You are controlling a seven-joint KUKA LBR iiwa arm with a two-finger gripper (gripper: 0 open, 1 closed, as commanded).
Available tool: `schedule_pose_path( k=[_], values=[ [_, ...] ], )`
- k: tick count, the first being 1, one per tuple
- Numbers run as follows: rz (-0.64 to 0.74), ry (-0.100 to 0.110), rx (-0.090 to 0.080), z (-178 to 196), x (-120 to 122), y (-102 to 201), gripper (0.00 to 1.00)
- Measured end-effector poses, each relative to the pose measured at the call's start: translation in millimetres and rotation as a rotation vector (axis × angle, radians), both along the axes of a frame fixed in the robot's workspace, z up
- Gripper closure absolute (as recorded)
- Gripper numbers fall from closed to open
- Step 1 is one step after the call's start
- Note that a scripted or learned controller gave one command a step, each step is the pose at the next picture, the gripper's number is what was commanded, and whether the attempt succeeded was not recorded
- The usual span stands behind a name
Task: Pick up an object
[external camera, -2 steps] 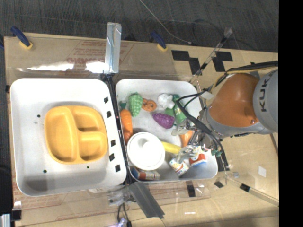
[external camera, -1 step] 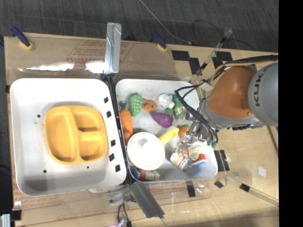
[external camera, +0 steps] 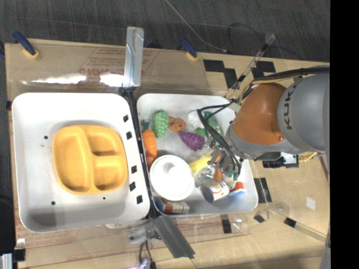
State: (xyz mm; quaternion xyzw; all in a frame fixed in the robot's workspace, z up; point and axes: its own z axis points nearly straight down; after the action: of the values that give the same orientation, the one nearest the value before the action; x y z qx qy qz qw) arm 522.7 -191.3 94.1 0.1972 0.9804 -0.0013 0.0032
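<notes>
Camera view, from above and at a slant: two shallow white bins side by side on a cardboard-covered bench (external camera: 297, 206). Left bin (external camera: 25, 150), holding a yellow divided plate (external camera: 90, 158), roughly centred. Right bin (external camera: 179, 101), crowded with small things: green toy vegetable (external camera: 161, 122) near the back left corner, with an orange carrot (external camera: 150, 143) just beside it along the left wall; small orange-brown piece (external camera: 177, 124) next to the green one; purple grapes (external camera: 192, 140) towards the middle; white bowl (external camera: 171, 177) at the front left, upright; yellow piece (external camera: 199, 165) touching the bowl's right rim; small cup (external camera: 215, 193) lying tilted near the front right; red and blue item (external camera: 238, 188) just right of the cup; tube (external camera: 175, 208) lying against the front wall, below the bowl.

Reaching in from the right, grey arm (external camera: 303, 114) with orange band, bent down over the right bin's right half. Gripper (external camera: 220, 167) low among the clutter, between the yellow piece and the cup, close above both. Spread or closed: cannot tell, too tangled with cables and toys. Nothing seen clamped or lifted; all toys resting in the right bin.

Blue clamps (external camera: 26, 45) along the bench's far edge.
</notes>
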Motion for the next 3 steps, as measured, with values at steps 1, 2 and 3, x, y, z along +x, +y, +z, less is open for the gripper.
schedule_pose_path(
  k=[1, 2, 3],
  values=[
    [-0.094, 0.005, 0.004, -2, -28, 21, 0.00],
    [0.089, 0.001, 0.001, 0, -10, -9, 0.00],
    [0.095, -0.001, 0.000, 11, -8, -8, 1.00]
  ],
)
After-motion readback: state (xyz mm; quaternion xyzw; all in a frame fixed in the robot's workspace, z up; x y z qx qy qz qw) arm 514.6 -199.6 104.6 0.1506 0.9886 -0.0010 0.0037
